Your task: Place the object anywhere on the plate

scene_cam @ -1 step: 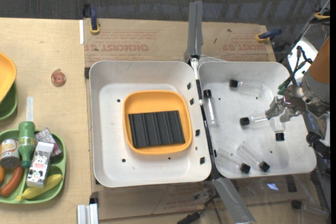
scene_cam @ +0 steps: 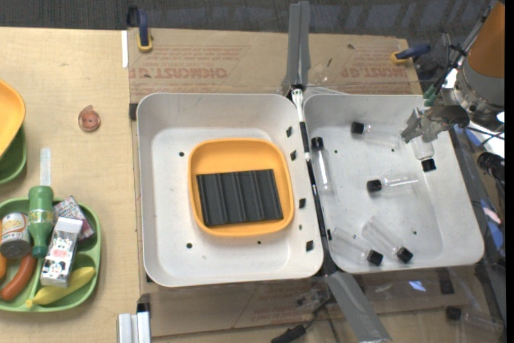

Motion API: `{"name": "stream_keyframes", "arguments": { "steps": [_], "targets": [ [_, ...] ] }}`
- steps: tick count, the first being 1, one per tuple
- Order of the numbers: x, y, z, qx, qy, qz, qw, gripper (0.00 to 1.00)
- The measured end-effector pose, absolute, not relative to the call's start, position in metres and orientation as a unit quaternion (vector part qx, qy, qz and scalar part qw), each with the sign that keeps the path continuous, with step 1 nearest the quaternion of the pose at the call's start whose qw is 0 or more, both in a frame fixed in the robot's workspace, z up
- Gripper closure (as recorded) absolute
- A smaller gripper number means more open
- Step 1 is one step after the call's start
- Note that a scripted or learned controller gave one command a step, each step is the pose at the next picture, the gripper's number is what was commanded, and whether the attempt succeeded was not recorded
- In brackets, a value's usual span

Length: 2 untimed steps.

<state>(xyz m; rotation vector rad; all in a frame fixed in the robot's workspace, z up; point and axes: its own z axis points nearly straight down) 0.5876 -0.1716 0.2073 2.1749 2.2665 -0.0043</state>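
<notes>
An orange-yellow plate [scene_cam: 241,154] lies in the left bin [scene_cam: 161,173], and a dark grey ribbed block [scene_cam: 241,197] rests flat on it. The right bin [scene_cam: 450,229] holds several clear vials with black caps: one near the back [scene_cam: 357,127], one in the middle [scene_cam: 392,183], one along the left wall [scene_cam: 319,165], and others near the front [scene_cam: 374,241]. My gripper [scene_cam: 421,129] hangs over the right bin's back right corner, just above a black-capped vial [scene_cam: 428,165]. I see nothing held in it.
The bins sit on brown cardboard [scene_cam: 217,64] clamped at the back by blue clamps [scene_cam: 140,32]. On the wooden table at left stand a green plate of toy food [scene_cam: 50,253], a yellow bowl [scene_cam: 8,120] and a small pink item [scene_cam: 90,120].
</notes>
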Motion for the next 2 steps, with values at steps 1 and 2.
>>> {"name": "stream_keyframes", "arguments": {
  "steps": [1, 2],
  "targets": [
    [0.646, -0.164, 0.216, 0.552, 0.834, -0.0005, 0.001, 1.00],
    [0.659, -0.208, 0.239, 0.452, 0.892, -0.0003, 0.003, 1.00]
  ]
}}
